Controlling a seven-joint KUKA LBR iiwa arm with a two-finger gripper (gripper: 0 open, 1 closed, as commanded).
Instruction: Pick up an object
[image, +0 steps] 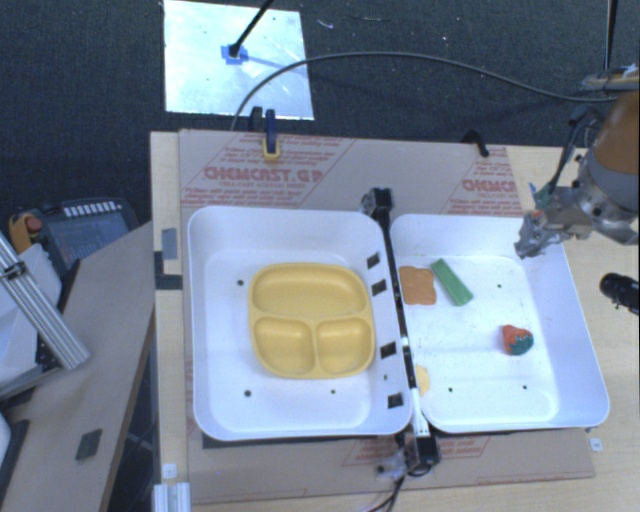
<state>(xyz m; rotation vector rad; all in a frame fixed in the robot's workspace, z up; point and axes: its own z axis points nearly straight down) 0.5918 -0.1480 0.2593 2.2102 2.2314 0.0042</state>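
Over right bin's (585, 395) far-right corner: end effector (530, 243) hovering, arm (610, 170) coming in from the right edge. Finger state unreadable at this angle, can't tell open or closed. Nothing visibly gripped.

Candidate objects, all in right bin:
- orange flat piece (418, 285), near the divider, far-left area
- green block (452, 281), just beside the orange piece, lying diagonal
- small red/orange item with teal patch (517, 340), mid-right, apart from the others
- pale yellow bit (422, 379), tucked against the divider, near edge

Left bin (215, 300): yellow divided tray (308, 319) lying flat in the middle. Probably too wide and flat for a two-finger grasp, so likely not the target.

Judgement: pre-grasp stage, no pick made yet. Parked above the bin rim, likely to keep the camera's view of the contents unblocked and leave a straight drop onto any target. Closest to the end effector: red/orange item and green block. Red/orange one sits isolated, clean approach from above. Green block's diagonal lie needs wrist rotation to close across the narrow side; orange piece right next to it, risk of nudging. Yellow bit against the divider looks hardest, wall blocks one finger.

Bins butted side by side on cardboard sheet (300, 165) over the bench (120, 290), presumably to keep positions fixed.
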